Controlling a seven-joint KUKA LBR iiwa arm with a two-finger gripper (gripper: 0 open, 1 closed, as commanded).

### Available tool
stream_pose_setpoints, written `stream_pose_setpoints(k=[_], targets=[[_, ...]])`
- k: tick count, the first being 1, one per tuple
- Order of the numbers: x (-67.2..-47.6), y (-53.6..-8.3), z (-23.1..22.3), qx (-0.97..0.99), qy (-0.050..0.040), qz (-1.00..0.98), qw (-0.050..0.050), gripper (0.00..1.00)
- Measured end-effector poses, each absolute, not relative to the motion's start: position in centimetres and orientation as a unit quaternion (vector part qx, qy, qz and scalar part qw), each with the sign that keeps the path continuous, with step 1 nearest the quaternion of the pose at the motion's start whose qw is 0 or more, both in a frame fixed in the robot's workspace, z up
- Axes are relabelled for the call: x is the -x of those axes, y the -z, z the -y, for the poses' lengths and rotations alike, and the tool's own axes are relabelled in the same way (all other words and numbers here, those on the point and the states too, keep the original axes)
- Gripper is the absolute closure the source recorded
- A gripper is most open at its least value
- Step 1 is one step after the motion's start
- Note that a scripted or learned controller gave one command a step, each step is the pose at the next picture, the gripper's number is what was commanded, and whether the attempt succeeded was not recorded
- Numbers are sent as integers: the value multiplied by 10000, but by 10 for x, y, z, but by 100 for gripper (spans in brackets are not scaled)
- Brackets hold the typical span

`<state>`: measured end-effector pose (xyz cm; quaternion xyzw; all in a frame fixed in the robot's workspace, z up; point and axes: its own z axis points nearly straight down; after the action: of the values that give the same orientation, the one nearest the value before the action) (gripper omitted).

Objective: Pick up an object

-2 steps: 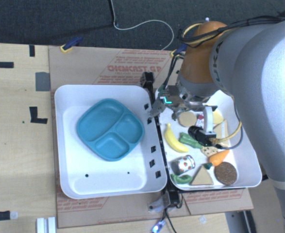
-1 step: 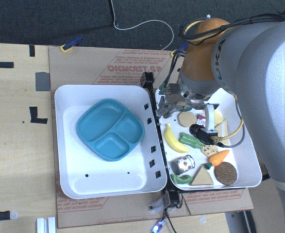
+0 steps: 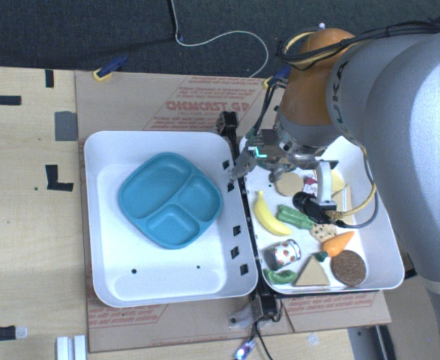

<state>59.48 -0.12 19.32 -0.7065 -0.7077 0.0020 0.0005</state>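
Note:
The right white bin [image 3: 381, 235] holds several toy foods. A yellow banana [image 3: 268, 214] lies beside a green pod [image 3: 294, 217]. In front of them are a small red and silver can [image 3: 283, 255], an orange carrot [image 3: 338, 243], a brown round cookie [image 3: 348, 267] and a tan wedge [image 3: 313, 274]. A tan round piece [image 3: 287, 182] sits at the back of the bin. My gripper [image 3: 282, 163] hangs over the bin's back left part, just above that tan piece; the wrist hides its tips.
The left white bin [image 3: 107, 201] holds a blue divided plate [image 3: 171, 199]. The bins' shared wall [image 3: 238, 216] runs just left of the banana. The grey arm covers the right bin's back right corner. A white cable [image 3: 220, 40] loops behind the bins.

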Motion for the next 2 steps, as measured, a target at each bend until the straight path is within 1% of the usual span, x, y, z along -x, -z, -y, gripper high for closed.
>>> stream_pose_setpoints(k=[1,2], targets=[[-595,-203,1,7060,-22,7082,11,100],[-595,-203,1,7062,-28,7080,7,0]])
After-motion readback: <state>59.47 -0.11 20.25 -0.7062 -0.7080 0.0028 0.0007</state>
